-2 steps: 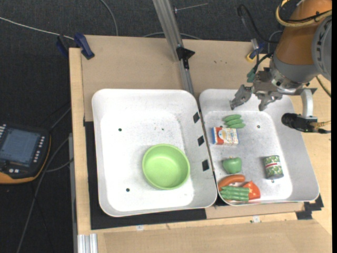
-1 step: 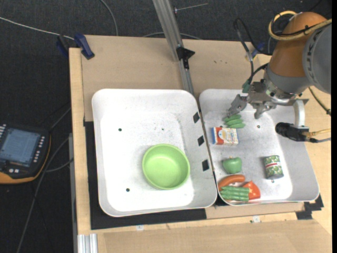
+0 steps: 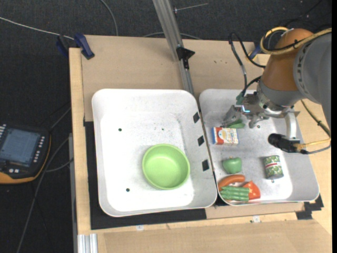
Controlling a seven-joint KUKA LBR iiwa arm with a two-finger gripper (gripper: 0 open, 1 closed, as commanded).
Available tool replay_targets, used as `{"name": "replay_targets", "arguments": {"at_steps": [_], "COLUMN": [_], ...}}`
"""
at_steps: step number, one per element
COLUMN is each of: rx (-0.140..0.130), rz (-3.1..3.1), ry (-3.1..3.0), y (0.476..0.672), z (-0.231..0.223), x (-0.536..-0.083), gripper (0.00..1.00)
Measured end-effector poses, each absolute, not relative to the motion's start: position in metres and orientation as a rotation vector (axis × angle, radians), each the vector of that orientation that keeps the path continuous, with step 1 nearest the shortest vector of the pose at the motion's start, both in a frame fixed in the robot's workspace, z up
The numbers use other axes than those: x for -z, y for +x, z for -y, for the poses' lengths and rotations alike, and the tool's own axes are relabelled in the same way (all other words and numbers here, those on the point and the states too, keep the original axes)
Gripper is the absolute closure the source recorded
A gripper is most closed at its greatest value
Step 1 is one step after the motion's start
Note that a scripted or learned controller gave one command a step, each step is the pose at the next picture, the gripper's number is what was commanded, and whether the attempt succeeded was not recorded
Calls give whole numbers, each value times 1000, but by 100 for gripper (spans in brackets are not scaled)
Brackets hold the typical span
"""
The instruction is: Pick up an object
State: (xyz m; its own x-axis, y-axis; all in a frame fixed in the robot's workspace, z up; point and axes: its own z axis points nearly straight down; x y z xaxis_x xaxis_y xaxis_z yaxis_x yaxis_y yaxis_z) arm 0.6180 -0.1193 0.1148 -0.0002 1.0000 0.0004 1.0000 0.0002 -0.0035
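Two white bins side by side on a wooden bench (image 3: pixel 137 57). Left bin (image 3: pixel 105 115) holding a green bowl (image 3: pixel 166 166). Right bin (image 3: pixel 300 178) under the gripper (image 3: pixel 243 119), near a green item (image 3: pixel 235 124). Just below, a small carton (image 3: pixel 226 135); then green pepper (image 3: pixel 232 165), can (image 3: pixel 272 167), vegetables (image 3: pixel 238 190) at the front edge.

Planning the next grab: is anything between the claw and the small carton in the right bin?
Nothing visible blocks it. The claw hangs just above the carton, with bare bin floor between them.
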Motion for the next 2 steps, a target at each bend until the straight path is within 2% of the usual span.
{"name": "replay_targets", "arguments": {"at_steps": [1, 2], "rx": [2, 6], "rz": [2223, 2226], "ry": [-2222, -2223], "y": [619, 620], "z": [119, 119], "x": [-97, -109], "gripper": [0, 100]}}
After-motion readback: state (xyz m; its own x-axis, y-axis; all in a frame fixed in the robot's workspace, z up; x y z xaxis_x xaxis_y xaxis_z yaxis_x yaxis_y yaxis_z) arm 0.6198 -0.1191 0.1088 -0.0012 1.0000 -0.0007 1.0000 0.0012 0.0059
